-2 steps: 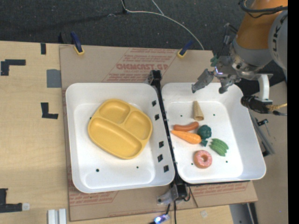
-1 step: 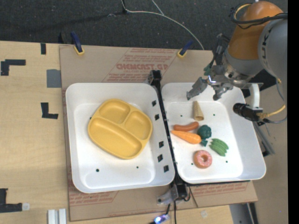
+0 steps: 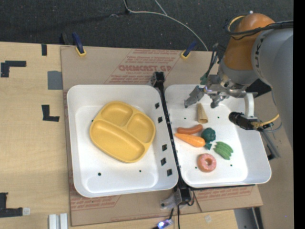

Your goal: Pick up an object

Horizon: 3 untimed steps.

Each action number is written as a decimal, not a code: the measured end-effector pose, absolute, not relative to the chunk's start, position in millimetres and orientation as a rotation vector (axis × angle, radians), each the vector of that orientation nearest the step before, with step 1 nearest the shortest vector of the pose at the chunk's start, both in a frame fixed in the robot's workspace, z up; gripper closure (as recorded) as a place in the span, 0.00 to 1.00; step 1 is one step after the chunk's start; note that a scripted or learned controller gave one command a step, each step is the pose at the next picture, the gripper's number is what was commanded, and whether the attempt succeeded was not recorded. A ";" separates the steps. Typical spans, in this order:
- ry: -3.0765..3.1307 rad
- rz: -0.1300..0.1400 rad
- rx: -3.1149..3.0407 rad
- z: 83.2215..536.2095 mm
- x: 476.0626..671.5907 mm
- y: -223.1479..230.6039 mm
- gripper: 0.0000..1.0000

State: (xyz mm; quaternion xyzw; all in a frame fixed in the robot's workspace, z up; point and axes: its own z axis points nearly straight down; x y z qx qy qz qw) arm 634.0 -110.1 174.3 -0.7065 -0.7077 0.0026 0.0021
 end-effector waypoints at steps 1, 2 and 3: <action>-2.220 0.008 -2.216 114.2 636.3 -101.3 0.00; -2.224 0.003 -2.216 128.1 637.6 -100.5 1.00; -2.226 -0.004 -2.221 188.5 645.3 -97.2 1.00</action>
